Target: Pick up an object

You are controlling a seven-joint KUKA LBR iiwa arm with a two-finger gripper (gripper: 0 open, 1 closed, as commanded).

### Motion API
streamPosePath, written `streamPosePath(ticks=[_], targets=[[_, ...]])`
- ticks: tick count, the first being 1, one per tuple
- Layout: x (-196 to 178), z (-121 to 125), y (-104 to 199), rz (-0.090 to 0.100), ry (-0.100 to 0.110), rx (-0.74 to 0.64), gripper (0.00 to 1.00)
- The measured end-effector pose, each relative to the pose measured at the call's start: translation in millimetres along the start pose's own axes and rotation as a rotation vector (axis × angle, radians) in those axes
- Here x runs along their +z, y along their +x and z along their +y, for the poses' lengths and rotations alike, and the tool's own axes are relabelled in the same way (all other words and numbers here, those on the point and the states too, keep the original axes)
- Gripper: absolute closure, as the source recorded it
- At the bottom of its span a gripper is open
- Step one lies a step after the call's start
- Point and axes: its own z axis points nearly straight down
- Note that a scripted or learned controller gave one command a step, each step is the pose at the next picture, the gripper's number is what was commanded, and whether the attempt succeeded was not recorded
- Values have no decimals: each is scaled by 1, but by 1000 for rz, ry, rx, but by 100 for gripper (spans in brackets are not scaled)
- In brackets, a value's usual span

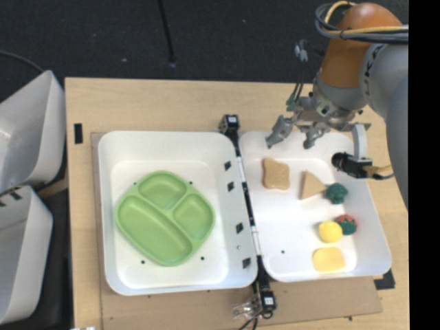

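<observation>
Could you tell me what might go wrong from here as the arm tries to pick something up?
1. The gripper hangs open over the right bin's far edge, above no item; closing there would likely grasp nothing.
2. The toast slice and wedge lie flat, so fingers may slide off.
3. The broccoli sits by the wedge; a grasp could nudge both.

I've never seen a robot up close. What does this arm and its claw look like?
The arm is smooth grey with a rounded orange band above the wrist and cables looped over the top. Its gripper is small, grey metal, with two fingers.
</observation>
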Motion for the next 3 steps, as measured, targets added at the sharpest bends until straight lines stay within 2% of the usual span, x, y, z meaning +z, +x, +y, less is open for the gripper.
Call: streamPosePath(ticks=[1, 2, 3], targets=[[-7, 2, 0, -1, -12, -3, 0], [43, -2, -8, -2, -7, -1, 0], [111, -6, -11, -2, -5, 0, 0]])
